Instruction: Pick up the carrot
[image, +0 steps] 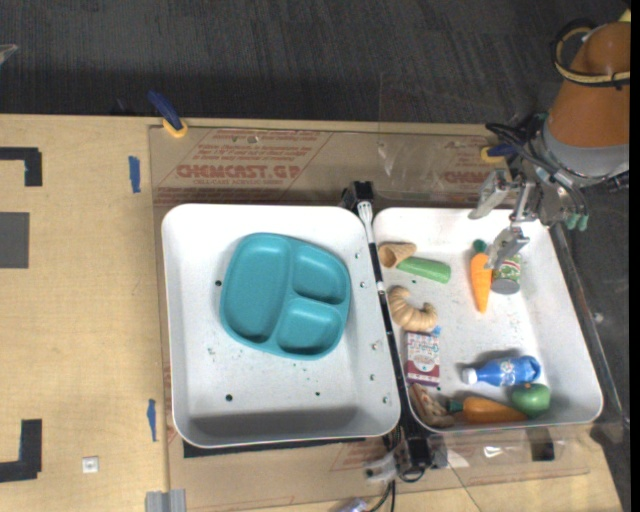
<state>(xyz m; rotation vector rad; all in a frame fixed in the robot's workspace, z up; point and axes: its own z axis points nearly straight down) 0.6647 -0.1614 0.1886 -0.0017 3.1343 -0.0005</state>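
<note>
Carrot is seen lying just left of and below the gripper, beside a small can; nothing is visibly held. Fingers should be centred across its narrow width.

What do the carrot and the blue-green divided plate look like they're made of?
The carrot, in the right bin, looks like a plastic toy: even, saturated orange, a smooth skin and a moulded green top. The teal divided plate, in the left bin, also seems to be plastic, matte to slightly satin: one flat colour, soft rounded compartment edges, only faint highlights. Neither can be confirmed by look alone.
</note>
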